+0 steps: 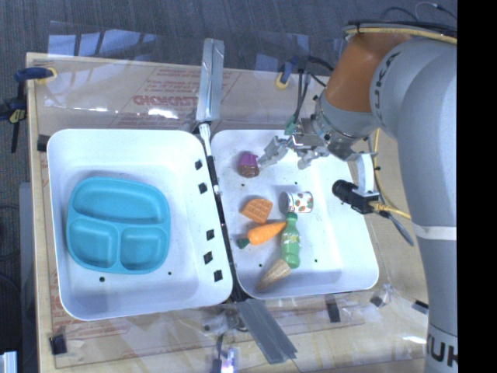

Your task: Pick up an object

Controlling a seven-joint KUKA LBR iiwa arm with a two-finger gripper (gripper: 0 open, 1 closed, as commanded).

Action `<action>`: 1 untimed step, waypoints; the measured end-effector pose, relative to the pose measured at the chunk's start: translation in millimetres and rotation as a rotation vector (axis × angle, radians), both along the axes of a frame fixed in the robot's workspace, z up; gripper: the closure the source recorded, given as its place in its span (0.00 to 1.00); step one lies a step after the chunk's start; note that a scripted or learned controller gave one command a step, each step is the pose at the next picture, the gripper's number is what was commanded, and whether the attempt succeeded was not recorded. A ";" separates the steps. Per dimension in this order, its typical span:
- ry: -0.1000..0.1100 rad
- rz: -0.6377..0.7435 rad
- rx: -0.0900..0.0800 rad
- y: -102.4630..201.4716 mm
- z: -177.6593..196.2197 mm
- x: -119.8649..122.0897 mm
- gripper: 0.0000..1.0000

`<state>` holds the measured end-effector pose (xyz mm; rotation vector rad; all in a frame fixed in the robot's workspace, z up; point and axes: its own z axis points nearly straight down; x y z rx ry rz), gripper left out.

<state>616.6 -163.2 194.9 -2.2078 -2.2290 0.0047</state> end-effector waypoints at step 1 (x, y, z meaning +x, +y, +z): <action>-0.014 0.108 -0.003 -49.1 -96.4 -48.2 0.00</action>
